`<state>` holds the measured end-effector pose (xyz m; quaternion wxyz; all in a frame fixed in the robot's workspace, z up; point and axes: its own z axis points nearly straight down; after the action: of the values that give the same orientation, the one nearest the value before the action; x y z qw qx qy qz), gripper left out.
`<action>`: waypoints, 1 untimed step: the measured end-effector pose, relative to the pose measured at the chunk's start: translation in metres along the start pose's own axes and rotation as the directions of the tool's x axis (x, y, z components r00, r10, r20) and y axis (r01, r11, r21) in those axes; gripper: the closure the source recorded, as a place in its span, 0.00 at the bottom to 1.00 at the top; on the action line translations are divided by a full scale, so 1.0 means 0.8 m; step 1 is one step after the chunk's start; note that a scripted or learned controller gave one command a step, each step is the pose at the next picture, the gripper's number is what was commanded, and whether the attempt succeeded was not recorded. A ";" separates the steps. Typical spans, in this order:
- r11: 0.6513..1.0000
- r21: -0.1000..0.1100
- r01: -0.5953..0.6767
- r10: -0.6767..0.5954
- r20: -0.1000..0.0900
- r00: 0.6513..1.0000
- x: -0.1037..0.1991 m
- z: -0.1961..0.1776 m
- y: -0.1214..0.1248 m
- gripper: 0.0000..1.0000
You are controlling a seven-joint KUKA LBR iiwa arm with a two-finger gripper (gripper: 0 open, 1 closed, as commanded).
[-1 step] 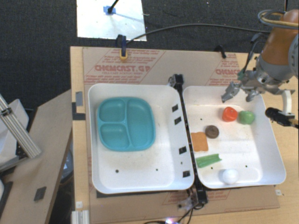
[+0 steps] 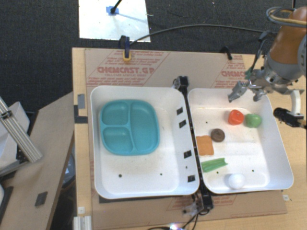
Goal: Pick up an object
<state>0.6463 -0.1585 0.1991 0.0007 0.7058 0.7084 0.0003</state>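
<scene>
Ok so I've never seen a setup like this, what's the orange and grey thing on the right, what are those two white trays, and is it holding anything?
This is one camera fixed above a bench, looking down at a slant. The grey and orange thing is a robot arm reaching in from the right. Its two-finger gripper hangs open over the far edge of the right bin, with nothing between the fingers. The two white trays are shallow bins set side by side. The left bin holds a teal divided plate. The right bin holds small toy-like pieces: a red-orange one, a green ball, a dark brown round piece, an orange slab, a green strip and a white ball. The arm is meant to pick one up.
</scene>
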 end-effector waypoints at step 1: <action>1.000 0.002 0.003 -0.003 0.000 1.000 0.007 0.075 0.004 0.00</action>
<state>0.6499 -0.1526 0.1391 -0.0001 0.7047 0.7095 -0.0002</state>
